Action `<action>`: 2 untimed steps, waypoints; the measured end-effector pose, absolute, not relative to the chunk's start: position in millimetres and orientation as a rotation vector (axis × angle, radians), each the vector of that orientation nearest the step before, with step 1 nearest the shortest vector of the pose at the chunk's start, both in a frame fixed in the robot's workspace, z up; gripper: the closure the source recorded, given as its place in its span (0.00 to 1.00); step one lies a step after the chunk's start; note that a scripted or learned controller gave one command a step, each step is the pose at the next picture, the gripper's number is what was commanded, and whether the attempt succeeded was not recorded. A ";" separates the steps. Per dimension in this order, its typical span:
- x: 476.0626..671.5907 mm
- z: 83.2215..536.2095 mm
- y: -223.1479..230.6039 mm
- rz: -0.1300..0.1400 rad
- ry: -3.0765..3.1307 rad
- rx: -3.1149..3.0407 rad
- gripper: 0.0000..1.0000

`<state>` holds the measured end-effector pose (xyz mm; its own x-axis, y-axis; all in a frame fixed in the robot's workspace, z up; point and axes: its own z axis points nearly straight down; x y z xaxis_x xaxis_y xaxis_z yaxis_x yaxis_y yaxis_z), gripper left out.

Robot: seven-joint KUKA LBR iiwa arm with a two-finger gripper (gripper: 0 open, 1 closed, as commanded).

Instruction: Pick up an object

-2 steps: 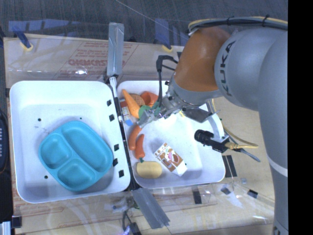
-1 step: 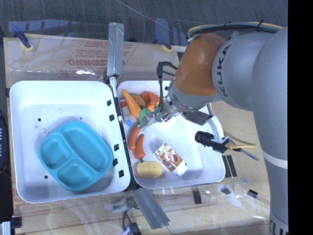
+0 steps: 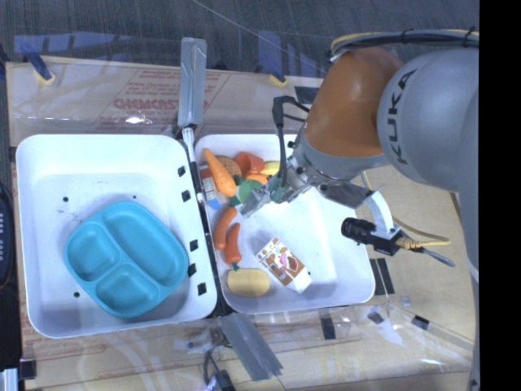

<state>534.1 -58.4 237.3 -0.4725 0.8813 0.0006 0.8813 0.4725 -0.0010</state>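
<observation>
claw low over the toy food in the right bin

the grey arm (image 3: 423, 112) with its orange band reaches in from the right and bends down over the right bin (image 3: 342, 279), 1 of 2 shallow white bins set side by side on the table (image 3: 423, 300). the claw (image 3: 264, 194) sits low at the bin's upper middle, right among the pile of toy food. whether it is open, closed or gripping anything i cannot tell, since the wrist and the clutter hide that part.

just beside the claw's tip lies a small green piece (image 3: 247, 191), touching or nearly touching it. to its left an orange carrot (image 3: 220, 173) lies slanted near the bin's left wall, with a red piece (image 3: 248, 163) and a bit of yellow (image 3: 271, 168) above, close under the wrist. lower down, 2 orange-red sausage shapes (image 3: 227, 230) lie side by side along the left wall. near the front wall sits a pale yellow, potato-like lump (image 3: 247, 281), and just beside it on the right a small printed carton (image 3: 284, 265) lies tilted on the bin floor.

the left bin (image 3: 49, 161) holds a blue divided tray (image 3: 126, 257) with 3 compartments, resting toward its front.
</observation>
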 end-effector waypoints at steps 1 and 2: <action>477.7 277.9 -98.3 0.002 -2.947 -1.082 1.00; 478.7 289.6 -62.7 0.001 -3.000 -0.933 1.00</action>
